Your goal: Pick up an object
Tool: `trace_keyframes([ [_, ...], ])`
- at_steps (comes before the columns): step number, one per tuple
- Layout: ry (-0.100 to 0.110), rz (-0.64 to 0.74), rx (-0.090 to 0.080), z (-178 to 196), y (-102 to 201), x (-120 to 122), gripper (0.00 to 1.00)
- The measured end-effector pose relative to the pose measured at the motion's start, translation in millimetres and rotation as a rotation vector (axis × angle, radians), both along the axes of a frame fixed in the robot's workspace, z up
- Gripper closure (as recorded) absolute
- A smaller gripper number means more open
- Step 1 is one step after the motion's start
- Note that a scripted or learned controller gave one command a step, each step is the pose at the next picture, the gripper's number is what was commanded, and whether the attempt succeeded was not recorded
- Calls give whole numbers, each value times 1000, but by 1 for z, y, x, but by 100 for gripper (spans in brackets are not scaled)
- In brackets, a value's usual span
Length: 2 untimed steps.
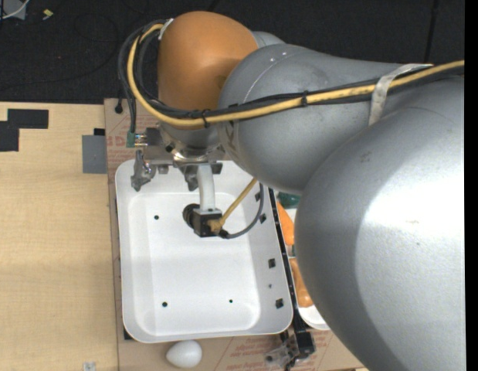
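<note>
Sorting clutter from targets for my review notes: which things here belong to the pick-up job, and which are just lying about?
Job: gripper over the shallow white left bin; orange objects right of it, mostly hidden by the arm, likely pick candidates.
Lying about: white egg-shaped object outside the bin's near edge; grey square on the tan board.

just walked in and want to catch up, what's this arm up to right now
The grey arm reaches in from the right, and its end effector hangs over the far end of the left white bin. No object can be seen gripped in it, so the pick is not yet done. The arm covers most of the right bin, where some orange things show along its edge. A white egg-shaped thing lies just outside the left bin's near edge.
</note>
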<state>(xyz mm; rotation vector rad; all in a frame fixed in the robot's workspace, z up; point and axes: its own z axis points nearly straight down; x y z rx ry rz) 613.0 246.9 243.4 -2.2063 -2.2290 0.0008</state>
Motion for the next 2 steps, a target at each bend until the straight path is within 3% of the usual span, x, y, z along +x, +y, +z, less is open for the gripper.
trace_keyframes([
  [1,2,-2,-6,10,-6,1,100],
  [2,3,-1,-7,9,-5,1,0],
])
